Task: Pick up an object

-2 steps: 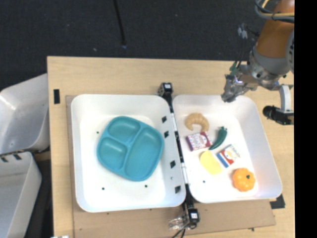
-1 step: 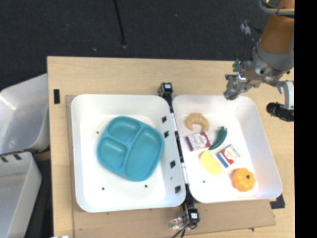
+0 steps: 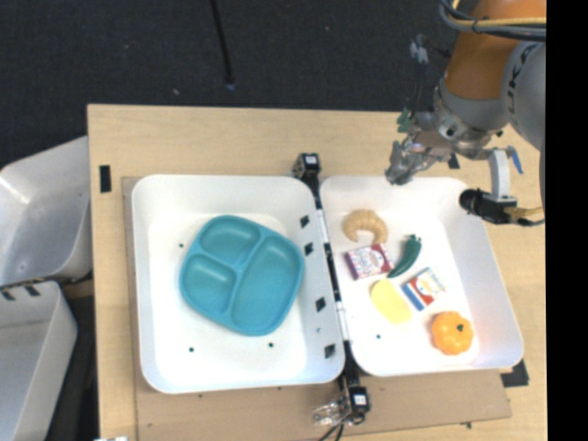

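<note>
The grey metal two-finger gripper hangs at the far edge of the right bin, its tips pointing down just over the rim; nothing shows between them, and whether they are spread or pressed together cannot be told from this slanted view. Above it rises the grey arm with its orange band. Two shallow white plastic bins sit side by side on the bench. The right bin carries six small objects, one of each kind: a tan crescent-shaped croissant nearest the gripper, toward the bin's far-left corner; a small purple-and-white packet just in front of it; a dark green pepper lying slantwise beside the packet, near the bin's middle; a white carton with red and blue print just beyond the pepper's lower end; a pale yellow rounded block touching or almost touching that carton on its left; and an orange pumpkin-like fruit near the front-right corner, farthest from the gripper. The left bin holds one teal plastic plate with three compartments, lying flat near its middle.
</note>
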Controlling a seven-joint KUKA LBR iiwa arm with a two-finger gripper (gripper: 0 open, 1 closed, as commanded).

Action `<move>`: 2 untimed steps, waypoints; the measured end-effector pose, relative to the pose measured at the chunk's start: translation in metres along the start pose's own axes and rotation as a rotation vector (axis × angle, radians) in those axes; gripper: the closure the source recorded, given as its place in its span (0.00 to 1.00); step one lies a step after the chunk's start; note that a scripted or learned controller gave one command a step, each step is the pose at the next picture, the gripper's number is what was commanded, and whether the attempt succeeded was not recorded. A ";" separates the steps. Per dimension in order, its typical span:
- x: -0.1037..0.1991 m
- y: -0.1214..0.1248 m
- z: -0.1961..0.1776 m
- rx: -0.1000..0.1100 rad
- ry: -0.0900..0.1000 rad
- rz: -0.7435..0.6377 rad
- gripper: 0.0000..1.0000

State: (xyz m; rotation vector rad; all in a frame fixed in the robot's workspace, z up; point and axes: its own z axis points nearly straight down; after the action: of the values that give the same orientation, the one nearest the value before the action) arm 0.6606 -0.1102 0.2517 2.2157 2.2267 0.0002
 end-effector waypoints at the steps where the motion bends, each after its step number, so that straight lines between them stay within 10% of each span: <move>1: 0.041 0.005 0.002 0.001 0.000 0.000 1.00; 2: 0.100 0.006 0.011 0.001 0.002 -0.002 1.00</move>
State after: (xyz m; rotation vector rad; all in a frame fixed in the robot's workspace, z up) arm 0.6663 -0.0103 0.2411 2.2151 2.2302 0.0005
